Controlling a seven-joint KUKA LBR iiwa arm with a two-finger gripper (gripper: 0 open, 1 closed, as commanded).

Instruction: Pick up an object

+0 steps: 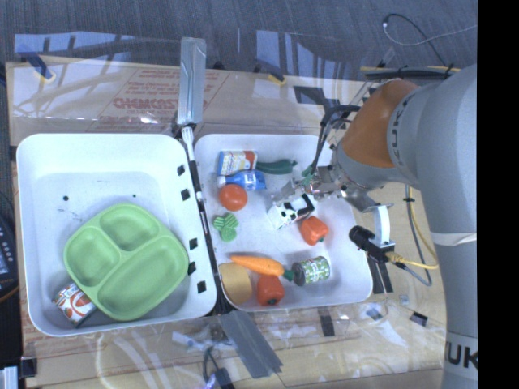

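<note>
1. Gripper [298,194] low in the right bin [357,292], right over a black-and-white toy [289,210]; can't tell its state.
2. Right bin contents: orange ball [233,197] at 9 o'clock, carton [236,162] at 11, carrot [257,263] and small jar [312,271] at 6, orange lump [313,230] just right of the toy.
3. Left bin [49,160]: green divided plate [126,258], can [72,303] at its 7 o'clock.
4. Bench [89,96] is cardboard under clear plastic; red print, unreadable. Grey carpet [243,2] at 12 o'clock.
5. Arm [438,160] shows white letters "UK".
</note>
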